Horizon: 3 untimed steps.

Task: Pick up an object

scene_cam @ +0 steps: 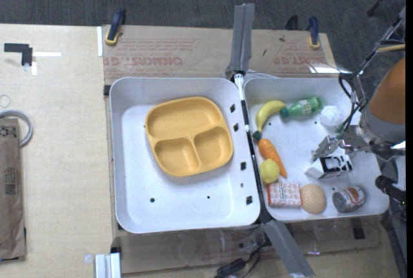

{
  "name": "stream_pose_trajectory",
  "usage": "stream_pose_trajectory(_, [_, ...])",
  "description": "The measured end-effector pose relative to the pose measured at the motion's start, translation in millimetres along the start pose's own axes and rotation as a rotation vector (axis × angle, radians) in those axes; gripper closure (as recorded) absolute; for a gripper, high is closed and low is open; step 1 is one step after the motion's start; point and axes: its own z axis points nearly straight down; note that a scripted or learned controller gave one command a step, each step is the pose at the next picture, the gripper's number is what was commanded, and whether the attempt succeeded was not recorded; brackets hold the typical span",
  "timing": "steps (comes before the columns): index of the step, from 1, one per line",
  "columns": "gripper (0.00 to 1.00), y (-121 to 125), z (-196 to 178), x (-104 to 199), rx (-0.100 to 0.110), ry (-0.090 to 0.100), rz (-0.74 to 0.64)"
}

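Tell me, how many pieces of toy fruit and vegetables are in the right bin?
3. A curved yellow plastic banana lies near the bin's upper left, an orange plastic carrot below it, and a round yellow plastic lemon below that. The arm may hide more at the right.

Arm cut off at right edge.

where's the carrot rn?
Right bin, against its left wall: the carrot lies between the banana above and the lemon below.
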Motion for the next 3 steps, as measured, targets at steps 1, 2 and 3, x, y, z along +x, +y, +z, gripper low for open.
stream_pose_trajectory(1, [0.00,-29,0,18,0.001,-0.001,0.002])
stream_pose_trajectory(2, [0.00,-19,-32,44,-0.001,-0.003,-0.151])
stream_pose_trajectory(3, [0.00,-52,-2,21,-0.006,-0.004,-0.113])
